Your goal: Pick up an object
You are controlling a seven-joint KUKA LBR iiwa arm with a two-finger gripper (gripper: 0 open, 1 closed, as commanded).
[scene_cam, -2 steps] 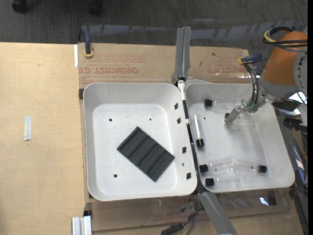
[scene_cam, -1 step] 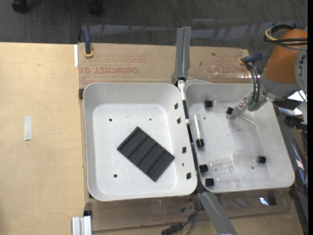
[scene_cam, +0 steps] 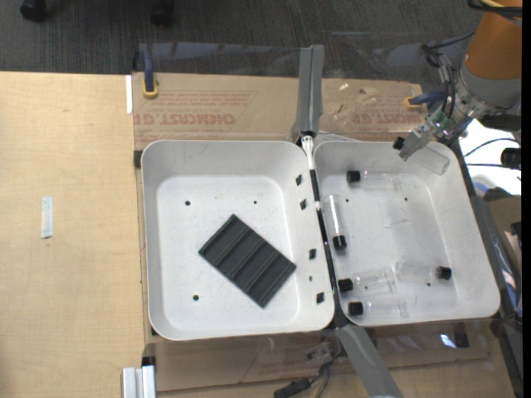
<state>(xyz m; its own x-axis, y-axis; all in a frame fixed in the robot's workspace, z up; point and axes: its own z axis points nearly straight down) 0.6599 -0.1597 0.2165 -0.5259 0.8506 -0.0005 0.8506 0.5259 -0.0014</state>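
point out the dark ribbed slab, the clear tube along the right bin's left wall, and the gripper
dark ribbed slab (scene_cam: pixel 247 260): camera view, middle of its grooved top face.
clear tube (scene_cam: pixel 333 220): camera view, mid-length on its transparent body.
gripper (scene_cam: pixel 412 145): camera view, at its tip over the right bin's far rim.

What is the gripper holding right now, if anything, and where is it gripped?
It cannot be told. The gripper sits above the right bin's far rim, with a pale clear shape beside it.

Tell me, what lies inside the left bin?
Inside the left bin, one dark ribbed rectangular panel lies flat on the floor, turned diagonally. Small dark holes dot the bare floor around it. What is under the panel is covered.
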